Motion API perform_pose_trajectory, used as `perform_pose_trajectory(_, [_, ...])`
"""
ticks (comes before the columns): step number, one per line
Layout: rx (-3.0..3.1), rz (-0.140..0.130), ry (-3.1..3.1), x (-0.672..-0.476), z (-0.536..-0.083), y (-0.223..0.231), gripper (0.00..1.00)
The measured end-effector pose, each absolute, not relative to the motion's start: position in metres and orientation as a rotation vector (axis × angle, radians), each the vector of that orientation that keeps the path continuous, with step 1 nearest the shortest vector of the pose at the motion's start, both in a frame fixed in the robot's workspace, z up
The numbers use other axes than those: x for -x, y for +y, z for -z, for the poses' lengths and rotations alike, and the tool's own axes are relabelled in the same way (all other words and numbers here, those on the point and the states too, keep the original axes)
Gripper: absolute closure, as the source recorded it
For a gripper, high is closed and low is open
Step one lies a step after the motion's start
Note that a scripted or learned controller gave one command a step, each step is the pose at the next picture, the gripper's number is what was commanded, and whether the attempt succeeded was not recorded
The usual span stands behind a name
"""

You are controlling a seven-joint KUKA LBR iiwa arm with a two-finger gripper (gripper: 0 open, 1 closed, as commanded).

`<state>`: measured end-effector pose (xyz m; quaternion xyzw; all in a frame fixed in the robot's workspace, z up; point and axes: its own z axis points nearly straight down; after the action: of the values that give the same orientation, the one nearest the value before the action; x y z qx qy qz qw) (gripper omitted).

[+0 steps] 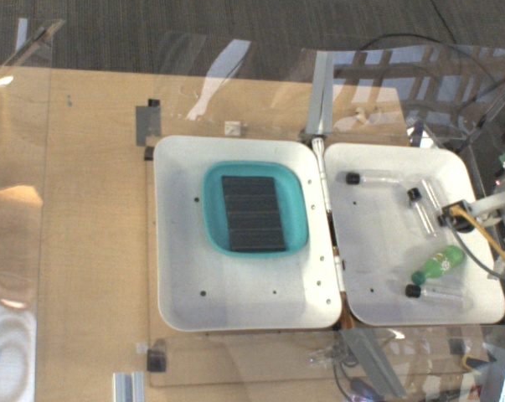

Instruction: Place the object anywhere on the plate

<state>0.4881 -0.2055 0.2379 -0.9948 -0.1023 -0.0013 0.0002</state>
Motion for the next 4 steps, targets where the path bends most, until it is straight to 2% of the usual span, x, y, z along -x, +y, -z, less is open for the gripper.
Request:
perform_pose_trajectory(1, [3.125,0.003,-0.32,-0.489,-0.234,-0.206,0.0])
perform_pose_trajectory(2, [3.114,0.002,-0.412,-0.502,-0.22,-0.205,0.0])
perform_pose_trajectory(3, [3.116,-0.001,-0.397,-0.529,-0.188,-0.205,0.0])
perform_pose_trajectory(4, [3.118,-0.001,-0.382,-0.568,-0.148,-0.204,0.0])
